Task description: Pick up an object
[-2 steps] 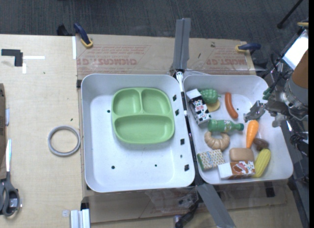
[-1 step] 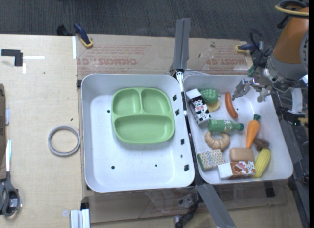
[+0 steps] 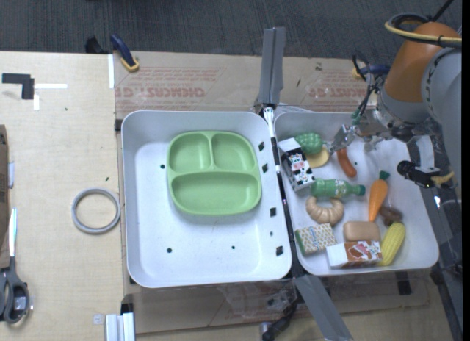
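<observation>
The right bin [image 3: 422, 207] holds several toy foods: a red sausage [image 3: 346, 162], an orange carrot [image 3: 377, 196], a green bottle [image 3: 338, 187], a black-and-white carton [image 3: 296, 167], a green vegetable [image 3: 310, 141], a croissant [image 3: 327, 209], a corn cob [image 3: 393, 240], a bread piece [image 3: 361, 230] and two small boxes [image 3: 314, 238]. My gripper [image 3: 345, 140] hangs low over the bin's back part, just above the sausage's upper end and right of the green vegetable. Nothing is visibly held.
The left bin [image 3: 139, 207] carries a green divided plate [image 3: 213, 170]. A metal bar [image 3: 272, 67] rises between the bins at the back. On the bench to the left lie a tape ring [image 3: 95, 209] and scissors [image 3: 13, 292]. A blue clamp [image 3: 125, 51] sits at the back.
</observation>
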`<state>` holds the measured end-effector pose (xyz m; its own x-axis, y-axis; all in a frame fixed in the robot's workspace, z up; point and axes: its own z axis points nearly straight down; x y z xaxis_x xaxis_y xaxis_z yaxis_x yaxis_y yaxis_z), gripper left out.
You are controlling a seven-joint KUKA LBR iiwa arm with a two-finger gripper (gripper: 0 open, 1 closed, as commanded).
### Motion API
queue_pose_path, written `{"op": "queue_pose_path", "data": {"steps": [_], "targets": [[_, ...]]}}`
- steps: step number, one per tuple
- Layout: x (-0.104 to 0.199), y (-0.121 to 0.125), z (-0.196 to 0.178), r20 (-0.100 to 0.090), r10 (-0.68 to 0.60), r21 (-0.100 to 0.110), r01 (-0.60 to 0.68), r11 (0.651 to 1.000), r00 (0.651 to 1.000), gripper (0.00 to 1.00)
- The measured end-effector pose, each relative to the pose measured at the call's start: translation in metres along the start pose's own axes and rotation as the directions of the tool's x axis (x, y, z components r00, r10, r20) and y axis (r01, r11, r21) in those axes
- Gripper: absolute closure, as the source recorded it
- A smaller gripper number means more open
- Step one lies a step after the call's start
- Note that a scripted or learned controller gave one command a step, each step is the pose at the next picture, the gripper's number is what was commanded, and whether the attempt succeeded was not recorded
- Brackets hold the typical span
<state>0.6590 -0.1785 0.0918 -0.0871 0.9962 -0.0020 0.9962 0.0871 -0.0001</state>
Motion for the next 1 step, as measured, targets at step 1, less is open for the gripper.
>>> {"op": "queue_pose_path", "data": {"steps": [1], "targets": [[-0.0002,0.0006,-0.0098,0.003,-0.003,-0.001,0.003,1.000,1.000,1.00]]}}
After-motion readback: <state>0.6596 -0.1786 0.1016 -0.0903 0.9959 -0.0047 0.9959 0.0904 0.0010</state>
